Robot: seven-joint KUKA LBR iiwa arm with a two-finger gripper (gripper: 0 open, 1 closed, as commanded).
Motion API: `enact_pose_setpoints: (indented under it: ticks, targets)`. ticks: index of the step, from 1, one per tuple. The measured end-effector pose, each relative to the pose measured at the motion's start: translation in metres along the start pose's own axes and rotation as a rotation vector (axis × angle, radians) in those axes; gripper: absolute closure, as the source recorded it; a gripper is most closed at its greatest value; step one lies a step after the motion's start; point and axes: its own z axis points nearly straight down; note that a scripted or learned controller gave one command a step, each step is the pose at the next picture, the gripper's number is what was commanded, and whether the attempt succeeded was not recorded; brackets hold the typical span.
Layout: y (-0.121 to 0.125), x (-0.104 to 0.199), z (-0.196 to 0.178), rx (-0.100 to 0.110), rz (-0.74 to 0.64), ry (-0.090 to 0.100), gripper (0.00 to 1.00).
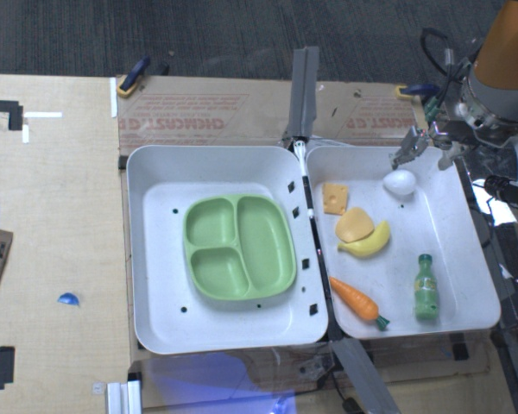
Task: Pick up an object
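- Camera view: the arm enters at the upper right of the frame, and its end effector (423,141) hangs over the far rim of the right bin (466,218).
- Whether the end effector is apart or together cannot be told at this size and angle; nothing visibly sits in it.
- The nearest candidate is a white egg-like object (400,182), lying in the upper part of the right bin, just below and left of the end effector and apart from it.
- Judged by its look, the egg-like object is light, smooth and rounded, so it is likely to slip or roll; a hold across its widest middle seems safest.
- A yellow cracker-like square (334,197) lies left of it, flat on the bin floor and probably hard to get under.
- A banana (369,242) sits mid-bin with an orange rounded piece (355,224) touching its upper side; the banana's curved middle offers a fair span for a hold.
- A carrot (356,300) lies at a slant by the bin's lower left wall; it looks stiff and tapered, best taken at its thick part.
- A small green bottle (426,288) lies toward the lower right of the bin; it appears rigid and slick, apt to roll.
- The left bin (147,231) holds a green divided plate (240,247), wide and shallow, a poor fit for a narrow hold.
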Motion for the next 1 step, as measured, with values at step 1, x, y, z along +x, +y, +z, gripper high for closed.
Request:
enact_pose_setpoints:
  ticks: [1]
  targets:
    - [-0.025, -0.0092, 0.1566, 0.0, -0.038, 0.0, 0.0]
